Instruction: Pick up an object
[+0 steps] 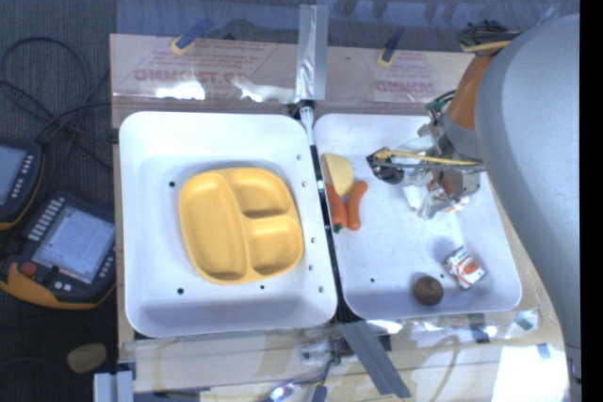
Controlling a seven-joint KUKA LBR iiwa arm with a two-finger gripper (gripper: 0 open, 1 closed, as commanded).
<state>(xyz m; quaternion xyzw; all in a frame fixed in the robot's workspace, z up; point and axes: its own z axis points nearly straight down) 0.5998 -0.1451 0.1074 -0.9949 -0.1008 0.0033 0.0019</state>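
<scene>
Reddish printed lettering can be seen on the clear plastic sheet (203,66) stretched over the brown board behind the bins, but it is reversed and too faint to be read. A red and white label is borne by the small crumpled packet (464,267) in the right white bin (499,292); its writing is too small to be made out.

Much of the right side is covered by the large grey arm (542,155), and the far right of that bin is hidden beneath it. The gripper (435,193) is seen low over the right bin, near its middle, amid glare and metal parts; whether it is open or closed cannot be told, and nothing can be seen held in it. A thin yellow rod-like piece (424,157) lies across just above it.

The loose objects are all placed in the right bin: a pale yellow wedge (338,170) and an orange carrot-shaped toy (354,205) by the left wall, a small brown round ball (428,289) near the front, with the packet just beside it.

A yellow compartmented plastic tray (240,223) is set in the left white bin (151,297). Two handheld control pendants (58,249) are cut off at the left edge.
</scene>
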